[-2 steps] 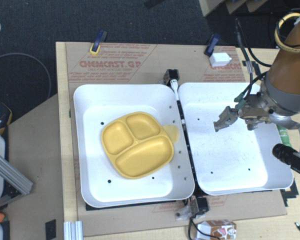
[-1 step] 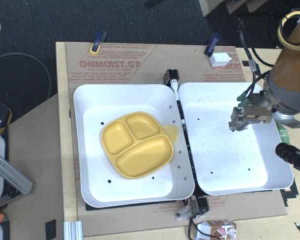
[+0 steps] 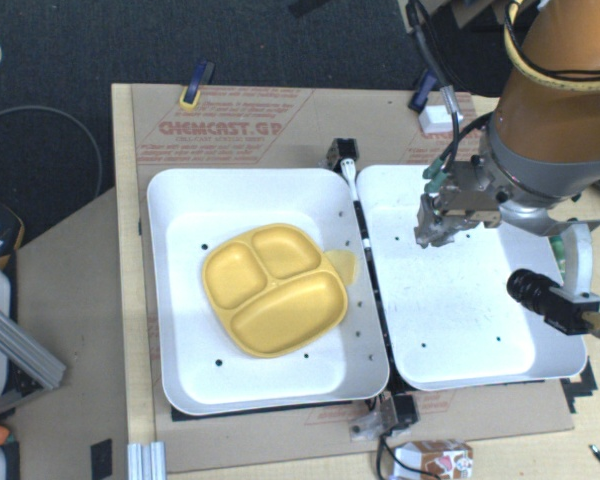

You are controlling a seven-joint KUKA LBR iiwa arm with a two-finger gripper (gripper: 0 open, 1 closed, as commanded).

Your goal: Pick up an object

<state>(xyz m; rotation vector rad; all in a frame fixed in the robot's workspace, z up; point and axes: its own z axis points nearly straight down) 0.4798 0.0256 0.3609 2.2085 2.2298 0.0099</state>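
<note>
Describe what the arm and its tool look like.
The arm is bulky and rounded, with a broad orange band over a grey wrist section. Dark cables run along it. The tool is a small grey metal assembly with greenish fittings at its top.

Two white bins [image 3: 170, 268] on a cardboard-topped bench [image 3: 240, 128] — blue clamp [image 3: 195, 83] at its edge.

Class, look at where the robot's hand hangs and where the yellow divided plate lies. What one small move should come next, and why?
Probably a sideways move toward the left bin. The hand hangs over the right bin, while the only thing to pick, the yellow divided plate, lies in the left one. I judge it should travel across the divide before it descends.
</note>
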